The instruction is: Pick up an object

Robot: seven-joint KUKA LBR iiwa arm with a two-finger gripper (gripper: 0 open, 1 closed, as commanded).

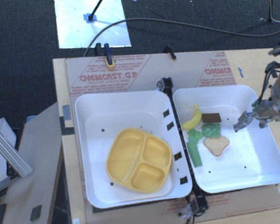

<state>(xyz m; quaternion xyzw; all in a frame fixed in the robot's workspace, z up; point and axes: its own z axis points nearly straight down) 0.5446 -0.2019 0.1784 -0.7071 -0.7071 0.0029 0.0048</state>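
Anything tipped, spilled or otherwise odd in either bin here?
Nothing spilled or damaged. The yellow divided tray sits askew in the left bin, turned against the walls. In the right bin, the banana, brown block, green pieces and tan piece cluster loosely.
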